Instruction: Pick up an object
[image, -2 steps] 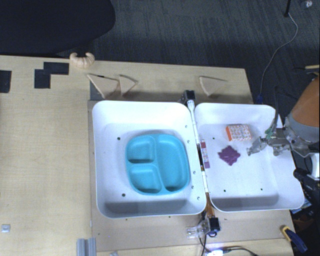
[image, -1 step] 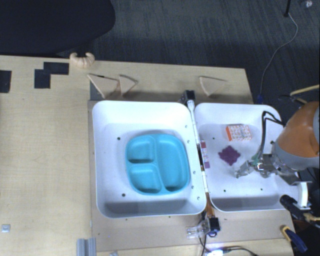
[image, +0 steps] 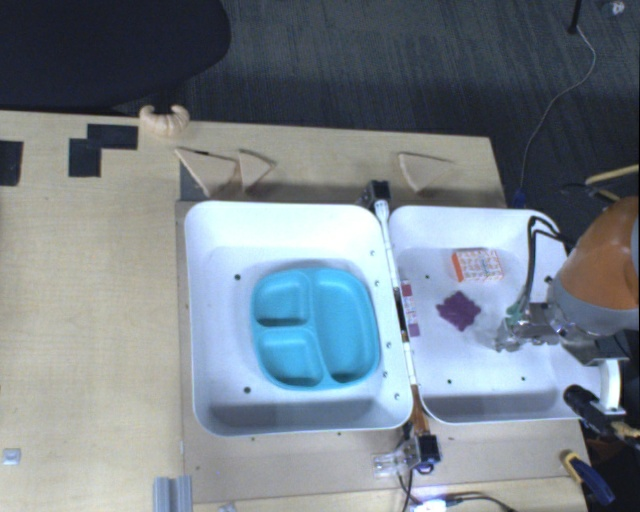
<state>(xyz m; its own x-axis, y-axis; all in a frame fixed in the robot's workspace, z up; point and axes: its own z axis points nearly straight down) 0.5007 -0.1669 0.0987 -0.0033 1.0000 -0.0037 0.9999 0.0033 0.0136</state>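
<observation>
Two shallow white bins are seen side by side on the wooden counter (image: 90, 330). In the left bin (image: 215, 300), a blue divided tray (image: 315, 325) is laid flat. In the right bin (image: 480, 395), a purple object (image: 459, 309) lies near the middle, with an orange-and-white box (image: 476, 265) just beyond it toward the far wall. The claw (image: 508, 335) is lowered over the right bin's floor, near the purple object but apart from it; nothing is seen gripped, and whether it is apart or together cannot be told
</observation>
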